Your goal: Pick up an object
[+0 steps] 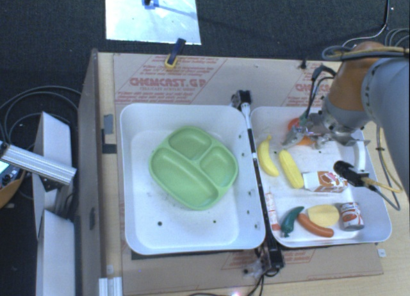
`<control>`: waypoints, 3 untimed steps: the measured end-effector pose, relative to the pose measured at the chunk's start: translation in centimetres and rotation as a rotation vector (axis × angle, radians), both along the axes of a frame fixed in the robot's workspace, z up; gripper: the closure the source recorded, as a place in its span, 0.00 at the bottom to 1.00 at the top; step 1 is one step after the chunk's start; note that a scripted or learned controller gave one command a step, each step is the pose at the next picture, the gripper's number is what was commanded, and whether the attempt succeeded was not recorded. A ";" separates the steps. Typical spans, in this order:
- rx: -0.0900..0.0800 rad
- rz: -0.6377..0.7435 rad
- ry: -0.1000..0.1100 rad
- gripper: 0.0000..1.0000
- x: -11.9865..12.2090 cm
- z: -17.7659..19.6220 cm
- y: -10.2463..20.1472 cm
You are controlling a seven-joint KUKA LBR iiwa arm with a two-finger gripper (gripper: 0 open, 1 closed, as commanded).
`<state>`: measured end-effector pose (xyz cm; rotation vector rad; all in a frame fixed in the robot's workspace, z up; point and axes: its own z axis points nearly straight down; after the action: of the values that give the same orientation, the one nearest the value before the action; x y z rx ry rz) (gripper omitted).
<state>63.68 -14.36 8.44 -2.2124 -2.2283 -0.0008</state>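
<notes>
My gripper [306, 136] is low in the back part of the right bin [378, 224], under the grey arm with its orange band [349, 90]. A small orange-red thing [298, 123] lies right at the gripper's far-left side, partly hidden by it. In front of the gripper lie a banana [268, 158] and a second yellow, corn-like piece [291, 169]. To their right is a white and orange carton [328, 181]. Along the bin's front edge sit a green pepper [289, 220], a red sausage [314, 226], a pale yellow lump [323, 214] and a small can [350, 216].
The left bin [141, 224] bears a green divided plate [193, 166]. A dark rail [254, 160] runs between the two bins. A thin white and red stick [271, 206] lies along the right bin's left wall. The bench's cardboard [192, 77] spreads behind both bins.
</notes>
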 end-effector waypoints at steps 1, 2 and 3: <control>0.003 -0.010 0.039 0.00 2.4 -0.5 2.9; 0.002 -0.011 0.035 1.00 2.5 0.6 2.6; -0.004 -0.012 -0.003 1.00 -4.0 7.9 -2.4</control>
<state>59.67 -16.76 16.31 -2.2294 -2.2184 0.0000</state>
